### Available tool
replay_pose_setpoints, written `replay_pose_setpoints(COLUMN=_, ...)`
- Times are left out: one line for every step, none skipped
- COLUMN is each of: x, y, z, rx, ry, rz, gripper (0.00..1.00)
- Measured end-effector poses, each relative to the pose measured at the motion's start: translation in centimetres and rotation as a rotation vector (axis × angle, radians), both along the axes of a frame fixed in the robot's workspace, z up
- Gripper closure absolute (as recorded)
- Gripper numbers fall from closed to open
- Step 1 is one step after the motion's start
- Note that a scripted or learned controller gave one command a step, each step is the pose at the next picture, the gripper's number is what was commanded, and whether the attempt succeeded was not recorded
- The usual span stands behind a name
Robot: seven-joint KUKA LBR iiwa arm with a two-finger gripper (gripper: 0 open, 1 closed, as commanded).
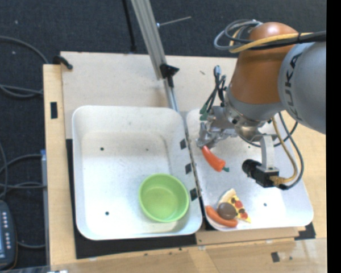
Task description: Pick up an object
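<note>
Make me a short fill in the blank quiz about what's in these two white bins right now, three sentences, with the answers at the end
1. The green bowl sits in the ____ bin of the camera view.
2. The toy carrot just below the gripper is mostly ____ in colour.
3. The pizza slice lies near the right bin's ____ edge, next to the hot dog.

Answers: left; orange; front
</note>
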State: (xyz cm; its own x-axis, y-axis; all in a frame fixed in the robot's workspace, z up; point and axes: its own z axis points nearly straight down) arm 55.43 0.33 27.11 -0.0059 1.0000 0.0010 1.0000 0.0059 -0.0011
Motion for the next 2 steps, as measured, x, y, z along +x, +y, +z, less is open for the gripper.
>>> replay_pose_setpoints(x=-2.4, y=3.1, z=-1.3, rx=-0.002, ry=0.0, rz=-0.001, gripper=1.0)
replay_pose_setpoints(x=-5.8, y=7.4, z=-1.7, rx=0.0, ry=0.0, rz=0.001, gripper=1.0)
